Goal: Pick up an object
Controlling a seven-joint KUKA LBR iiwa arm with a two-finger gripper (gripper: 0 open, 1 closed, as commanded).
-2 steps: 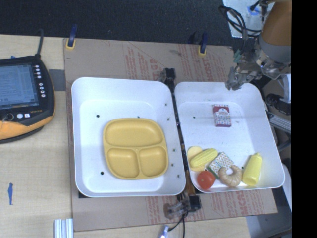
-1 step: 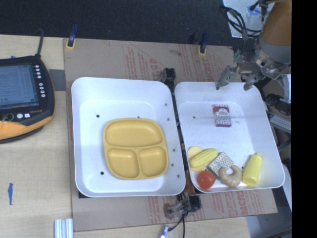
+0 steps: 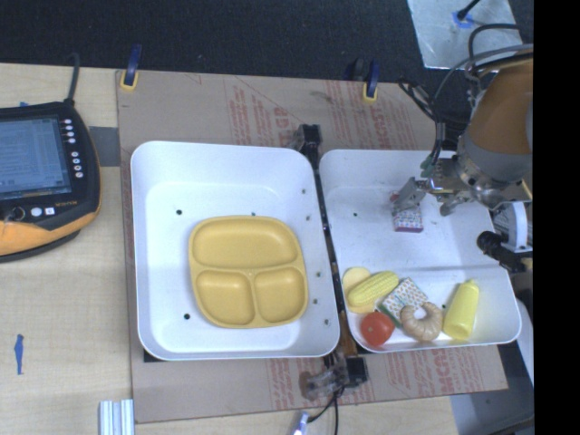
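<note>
Toy food (image 3: pixel 412 306) crowds the right bin's (image 3: pixel 362 175) near edge, away from the gripper (image 3: pixel 410 198); its fingers seem closed around a small pink-white block (image 3: pixel 408 219), though blur leaves doubt

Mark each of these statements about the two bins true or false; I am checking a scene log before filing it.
1. A yellow divided tray lies in the left bin. True.
2. The yellow bottle lies in the left bin. False: it lies in the right bin, near its front right corner.
3. A red tomato lies beside a toy corn cob. True.
4. The hand hangs over the yellow tray. False: it is over the right bin, at a small pink-and-white packet.
5. A tablet-like control pendant lies left of the bins. True.
</note>
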